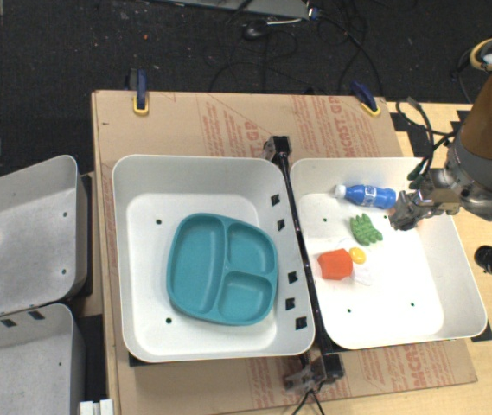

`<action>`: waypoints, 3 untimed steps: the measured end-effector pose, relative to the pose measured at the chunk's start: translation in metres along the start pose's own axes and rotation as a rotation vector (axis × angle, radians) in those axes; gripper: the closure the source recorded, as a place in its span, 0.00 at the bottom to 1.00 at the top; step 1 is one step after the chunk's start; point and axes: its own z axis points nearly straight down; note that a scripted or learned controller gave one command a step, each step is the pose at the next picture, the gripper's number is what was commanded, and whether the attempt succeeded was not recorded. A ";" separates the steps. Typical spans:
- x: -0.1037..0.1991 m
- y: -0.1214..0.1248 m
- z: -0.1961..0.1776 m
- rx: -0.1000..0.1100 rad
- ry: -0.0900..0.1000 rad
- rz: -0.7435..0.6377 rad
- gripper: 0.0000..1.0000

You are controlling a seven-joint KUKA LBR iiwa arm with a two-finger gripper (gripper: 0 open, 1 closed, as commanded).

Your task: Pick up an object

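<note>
camera view, end effector [401, 217] beside blue bottle [369, 196], grip state unclear

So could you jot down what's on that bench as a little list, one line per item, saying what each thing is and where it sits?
left bin: holds a teal divided plate
right bin: holds four small things
blue bottle: lying on its side near the far wall, white cap pointing left
green toy: just below the bottle
orange block: left of middle
small yellow piece: beside the block's upper right
tool: low over the right bin, just right of the bottle and the green toy
arm: reaches in from the right
</note>
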 end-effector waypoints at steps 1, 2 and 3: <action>0.055 0.010 0.017 0.002 0.000 0.002 1.00; 0.107 0.025 0.011 -0.001 0.000 -0.001 1.00; 0.164 0.044 0.026 0.000 -0.001 0.000 1.00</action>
